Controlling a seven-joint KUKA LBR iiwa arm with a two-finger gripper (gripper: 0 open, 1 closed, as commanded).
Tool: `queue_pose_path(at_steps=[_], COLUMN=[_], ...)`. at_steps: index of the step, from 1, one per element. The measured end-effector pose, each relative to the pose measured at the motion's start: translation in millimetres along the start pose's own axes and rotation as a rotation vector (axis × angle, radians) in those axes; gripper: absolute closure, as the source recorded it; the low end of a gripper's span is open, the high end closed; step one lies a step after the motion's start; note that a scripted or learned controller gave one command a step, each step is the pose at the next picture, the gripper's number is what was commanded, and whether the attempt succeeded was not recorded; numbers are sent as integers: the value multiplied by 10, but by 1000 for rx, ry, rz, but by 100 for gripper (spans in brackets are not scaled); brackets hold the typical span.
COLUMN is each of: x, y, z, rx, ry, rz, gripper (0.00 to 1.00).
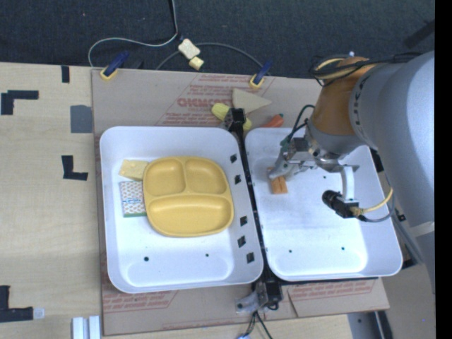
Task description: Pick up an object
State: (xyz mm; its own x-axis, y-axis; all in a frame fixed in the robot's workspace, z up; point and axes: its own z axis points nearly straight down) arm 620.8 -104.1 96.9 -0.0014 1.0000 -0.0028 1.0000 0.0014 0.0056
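A small orange-brown block (pixel 280 186) lies on the floor of the right bin (pixel 318 253), near its upper left. My gripper (pixel 284 167) hangs just above and beside the block, reaching in from the right under the grey arm with its orange band (pixel 337 108). The fingers are small and partly hidden by the wrist, and the block looks to rest on the bin floor at their tips. In the left bin (pixel 176 263) sits a yellow divided plate (pixel 187 195), with a pale yellow sponge piece (pixel 132 169) and a small patterned card (pixel 131 198) at its left.
A black clip divider (pixel 244 189) runs between the two bins. Yellow and orange scraps (pixel 226 110) lie on the cardboard behind the bins. A black cable plug (pixel 337 203) from the arm hangs over the right bin. Blue clamps (pixel 113 66) hold the cardboard's back edge.
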Motion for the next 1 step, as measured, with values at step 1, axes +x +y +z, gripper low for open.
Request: queue_pose_path(at_steps=[1], x=[599], y=[-530], z=[-933], rx=[2], ry=[6], rz=[-6], gripper=[100])
